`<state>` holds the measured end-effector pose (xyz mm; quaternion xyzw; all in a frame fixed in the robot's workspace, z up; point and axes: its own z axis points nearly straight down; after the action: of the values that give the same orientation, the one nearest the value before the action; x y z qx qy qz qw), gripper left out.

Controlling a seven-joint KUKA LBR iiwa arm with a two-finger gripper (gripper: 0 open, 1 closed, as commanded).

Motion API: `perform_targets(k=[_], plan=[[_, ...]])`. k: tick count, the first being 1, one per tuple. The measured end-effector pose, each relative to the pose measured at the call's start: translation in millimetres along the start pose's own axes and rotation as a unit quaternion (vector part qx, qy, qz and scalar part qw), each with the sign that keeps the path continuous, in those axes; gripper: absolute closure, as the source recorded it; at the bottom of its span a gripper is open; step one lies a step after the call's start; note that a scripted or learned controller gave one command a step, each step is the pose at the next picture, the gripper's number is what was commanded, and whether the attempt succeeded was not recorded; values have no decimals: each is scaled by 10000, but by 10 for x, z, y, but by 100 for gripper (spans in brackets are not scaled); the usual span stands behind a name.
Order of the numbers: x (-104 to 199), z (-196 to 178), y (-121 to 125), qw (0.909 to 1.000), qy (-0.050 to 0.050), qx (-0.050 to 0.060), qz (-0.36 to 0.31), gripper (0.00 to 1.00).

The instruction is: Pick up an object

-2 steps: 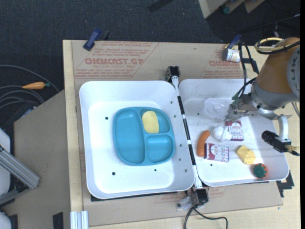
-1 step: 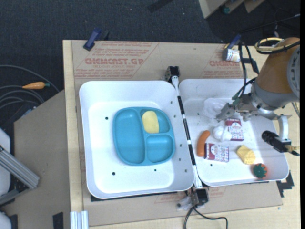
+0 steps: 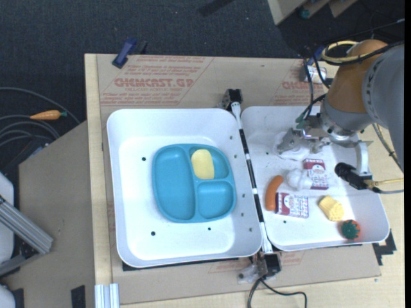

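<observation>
Two white bins are sitting side by side on the surface (image 3: 160,76). Left bin (image 3: 128,236) is holding a blue divided tray (image 3: 176,191) with a yellow piece (image 3: 203,164) in its upper right compartment. Right bin (image 3: 379,223) is holding an orange sausage (image 3: 274,186), two red-and-white packets (image 3: 294,205) (image 3: 315,173), a yellow chunk (image 3: 331,208) and a green-and-red item (image 3: 349,230). Gripper (image 3: 302,140) is hovering over this bin's upper part; how wide it is I cannot tell.

I'm looking down into a robotics lab: a protective-paper-covered counter (image 3: 192,76) bearing two white bins (image 3: 128,140), loose cables (image 3: 19,133) on dark carpet (image 3: 96,11) beyond its left edge, aluminium framing (image 3: 26,226) by its lower-left corner.
</observation>
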<state>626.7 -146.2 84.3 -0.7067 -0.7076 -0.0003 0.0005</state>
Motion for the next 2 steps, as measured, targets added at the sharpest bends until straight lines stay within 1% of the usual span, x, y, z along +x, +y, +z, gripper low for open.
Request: perform_targets(k=[1, 2], plan=[[323, -7, 404, 10000, -5, -10, -3, 0], [317, -115, 409, 10000, -18, -21, -8, 100]])
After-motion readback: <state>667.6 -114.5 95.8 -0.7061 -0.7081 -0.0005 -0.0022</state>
